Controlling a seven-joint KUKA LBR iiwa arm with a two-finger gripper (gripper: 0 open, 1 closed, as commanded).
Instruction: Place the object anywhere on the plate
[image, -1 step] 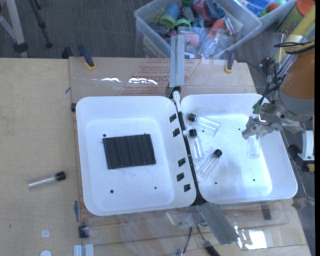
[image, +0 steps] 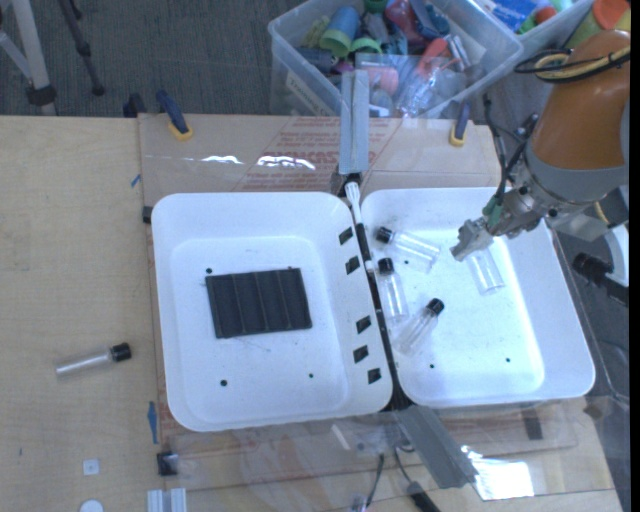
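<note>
Toward the right bin's far edge, your clear vial lay just below the gripper, its long axis roughly along the bin's depth. Whether the fingers were open, I couldn't tell. The ribbed black plate sat mid-left bin, well apart.

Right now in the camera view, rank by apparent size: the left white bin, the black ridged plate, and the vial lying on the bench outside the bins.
1. Left white bin, largest.
2. Black ridged plate, lying inside that bin.
3. Vial on the bench, smallest by far.
</note>
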